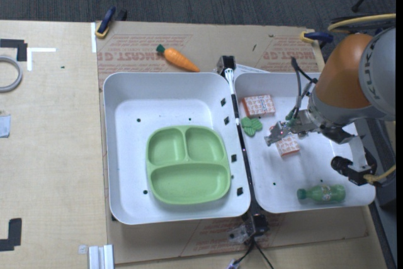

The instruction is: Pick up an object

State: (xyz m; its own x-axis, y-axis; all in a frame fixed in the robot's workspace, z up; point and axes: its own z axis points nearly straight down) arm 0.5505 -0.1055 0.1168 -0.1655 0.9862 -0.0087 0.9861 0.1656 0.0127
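My gripper (pixel 276 134) hangs low in the right bin (pixel 271 192), reaching in from the right. It sits directly beside a small pink and white box (pixel 289 147), touching or nearly touching its upper left edge. A second pink and white patterned box (pixel 259 104) lies at the back of that bin. A green leafy toy (pixel 252 126) rests near the divider, left of the gripper. A green bottle (pixel 322 193) lies on its side at the bin's front right.
The left bin (pixel 126 135) holds a green divided plate (pixel 187 164). A toy carrot (pixel 177 58) lies on the cardboard behind the bins. The grey arm with its orange band (pixel 343 79) covers the right bin's back right corner.
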